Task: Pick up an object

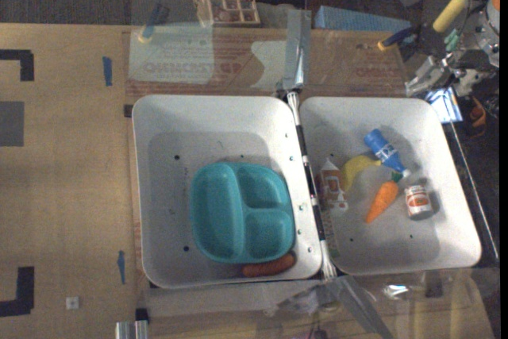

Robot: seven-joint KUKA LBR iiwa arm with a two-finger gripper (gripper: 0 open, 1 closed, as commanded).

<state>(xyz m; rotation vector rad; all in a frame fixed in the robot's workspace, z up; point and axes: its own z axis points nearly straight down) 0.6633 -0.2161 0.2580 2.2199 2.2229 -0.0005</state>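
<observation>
**A:** Gripper (435, 74) sits up at the far right corner, just past the right bin's (460, 171) back rim, and nothing is in it. Whether it's spread or pinched, I can't tell from this angle.

**B:** So where's a target?

**A:** Down and to the left of it, inside that right bin. The carrot (382, 201) looks the likeliest pick to me: it lies mid-bin, long axis slanting from upper right to lower left, leafy end toward the gripper.

**B:** Crowded?

**A:** Somewhat. A blue bottle (383, 148) lies just above it, a yellow piece (359, 168) beside that, a small can (417, 201) just right of the carrot, and a glue bottle (332, 185) near the left wall.

**B:** And the left bin (159, 123)?

**A:** A teal divided tray (240, 212), with a sausage (268, 267) touching its near edge. Well away from the arm.
</observation>
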